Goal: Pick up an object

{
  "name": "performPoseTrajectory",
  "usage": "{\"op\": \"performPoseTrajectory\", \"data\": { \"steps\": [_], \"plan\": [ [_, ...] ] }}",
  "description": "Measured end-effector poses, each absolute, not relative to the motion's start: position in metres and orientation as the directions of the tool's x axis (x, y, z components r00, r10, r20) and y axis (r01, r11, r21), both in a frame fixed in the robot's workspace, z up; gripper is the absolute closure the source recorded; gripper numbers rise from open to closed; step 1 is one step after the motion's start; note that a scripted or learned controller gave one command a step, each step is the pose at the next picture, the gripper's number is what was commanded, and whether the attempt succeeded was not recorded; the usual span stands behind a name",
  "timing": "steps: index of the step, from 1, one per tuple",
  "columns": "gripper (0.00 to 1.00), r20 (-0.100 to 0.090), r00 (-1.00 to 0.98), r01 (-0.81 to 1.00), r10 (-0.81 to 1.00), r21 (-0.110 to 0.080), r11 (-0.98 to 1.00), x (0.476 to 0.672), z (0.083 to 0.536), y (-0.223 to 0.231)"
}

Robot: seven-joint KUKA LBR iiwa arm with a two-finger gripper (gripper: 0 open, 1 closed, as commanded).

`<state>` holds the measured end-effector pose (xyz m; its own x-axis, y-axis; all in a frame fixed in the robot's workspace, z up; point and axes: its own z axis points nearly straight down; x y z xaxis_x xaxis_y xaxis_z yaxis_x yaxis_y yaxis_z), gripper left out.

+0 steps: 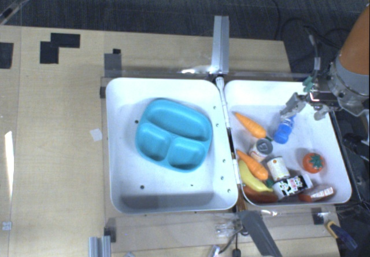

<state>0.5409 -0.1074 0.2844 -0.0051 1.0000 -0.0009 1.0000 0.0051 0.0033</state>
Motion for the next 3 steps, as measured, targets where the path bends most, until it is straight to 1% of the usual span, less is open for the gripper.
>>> {"op": "performPoseTrajectory", "data": {
  "steps": [1,2,3],
  "plan": [
    [0.00,-0.010,0.073,0.997,0.997,0.040,-0.073,0.608,0.116,-0.139],
    [0.00,0.000,0.192,0.981,0.981,0.009,-0.192,0.580,0.089,-0.179],
    [1.00,0.003,0.190,0.982,0.982,0.017,-0.190,0.583,0.101,-0.177]
  ]
}}
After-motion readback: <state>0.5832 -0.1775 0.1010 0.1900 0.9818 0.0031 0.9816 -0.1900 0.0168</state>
